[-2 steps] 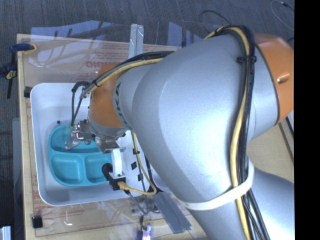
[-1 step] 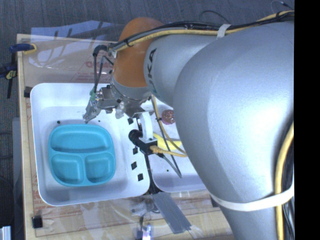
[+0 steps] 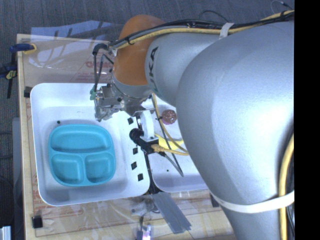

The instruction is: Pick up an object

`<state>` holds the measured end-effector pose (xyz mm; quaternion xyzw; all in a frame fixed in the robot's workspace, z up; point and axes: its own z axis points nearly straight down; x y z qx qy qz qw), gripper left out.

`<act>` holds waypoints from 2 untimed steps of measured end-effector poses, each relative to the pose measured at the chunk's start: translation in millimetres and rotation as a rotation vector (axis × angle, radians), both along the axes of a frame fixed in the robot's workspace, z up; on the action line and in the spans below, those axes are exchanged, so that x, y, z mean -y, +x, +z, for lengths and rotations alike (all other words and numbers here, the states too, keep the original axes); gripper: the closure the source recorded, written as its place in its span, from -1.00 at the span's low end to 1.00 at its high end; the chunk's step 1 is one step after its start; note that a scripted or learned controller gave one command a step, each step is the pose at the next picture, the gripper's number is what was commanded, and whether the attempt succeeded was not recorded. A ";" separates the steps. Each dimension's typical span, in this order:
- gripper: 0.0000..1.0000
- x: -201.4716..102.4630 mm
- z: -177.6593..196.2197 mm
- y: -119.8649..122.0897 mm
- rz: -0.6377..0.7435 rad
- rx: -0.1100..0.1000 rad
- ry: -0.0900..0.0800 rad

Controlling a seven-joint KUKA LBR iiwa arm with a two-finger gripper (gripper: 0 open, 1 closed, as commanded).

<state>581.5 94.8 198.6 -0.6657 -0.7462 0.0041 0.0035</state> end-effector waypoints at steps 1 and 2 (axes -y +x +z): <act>1.00 -15.1 10.6 -19.3 -0.061 0.002 -0.001; -1.00 -15.2 10.6 -19.3 -0.061 0.002 -0.001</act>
